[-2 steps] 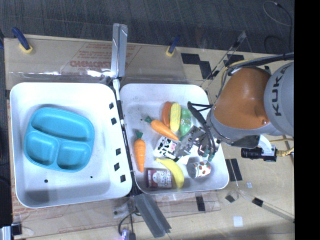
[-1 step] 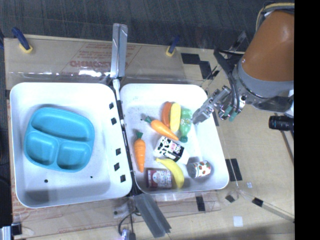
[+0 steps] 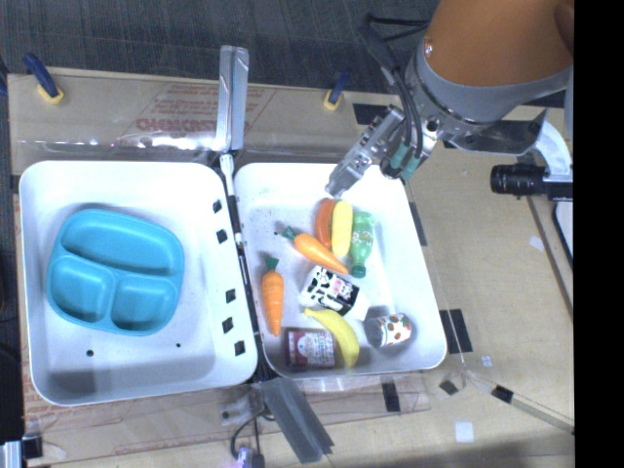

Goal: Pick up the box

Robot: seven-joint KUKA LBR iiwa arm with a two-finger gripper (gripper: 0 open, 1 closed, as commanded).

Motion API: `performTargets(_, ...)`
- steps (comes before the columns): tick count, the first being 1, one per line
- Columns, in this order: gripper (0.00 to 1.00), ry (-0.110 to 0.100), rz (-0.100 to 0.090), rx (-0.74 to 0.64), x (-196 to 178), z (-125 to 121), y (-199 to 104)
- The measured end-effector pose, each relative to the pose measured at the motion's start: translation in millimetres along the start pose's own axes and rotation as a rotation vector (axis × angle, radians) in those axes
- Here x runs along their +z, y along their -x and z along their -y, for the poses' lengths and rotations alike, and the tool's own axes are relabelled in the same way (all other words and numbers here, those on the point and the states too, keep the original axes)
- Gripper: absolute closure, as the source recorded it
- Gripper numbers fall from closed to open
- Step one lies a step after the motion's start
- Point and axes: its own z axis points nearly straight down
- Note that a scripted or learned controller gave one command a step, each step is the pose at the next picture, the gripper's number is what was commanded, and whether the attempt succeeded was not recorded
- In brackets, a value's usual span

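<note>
Grey arm slanting down-left over right bin (image 3: 414, 222), gripper (image 3: 343, 180) above box (image 3: 330, 289), finger state unclear.

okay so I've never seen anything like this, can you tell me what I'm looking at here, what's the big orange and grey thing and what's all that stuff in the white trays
One camera looks down at a slant on a bench with two shallow white bins. The big orange and grey thing is a robot arm reaching in from the right; its gripper hangs over the right bin's far edge, holding nothing. The left bin holds a blue divided plate. The right bin holds toy food: two carrots, a banana, a yellow corn-like piece, a green bottle, a dark red packet, a small cup, and a black-and-white patterned box, which the arm should pick up.
</note>
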Motion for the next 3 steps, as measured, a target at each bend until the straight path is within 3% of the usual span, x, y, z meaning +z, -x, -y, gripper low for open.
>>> performTargets(1, 1.0, -0.001, -0.003, -0.196, 81, -15, -64)
performTargets(2, 1.0, 0.001, 0.0, -0.229, -10, -76, -26)
performTargets(3, 1.0, 0.0, -0.001, -0.204, -9, -154, -43)
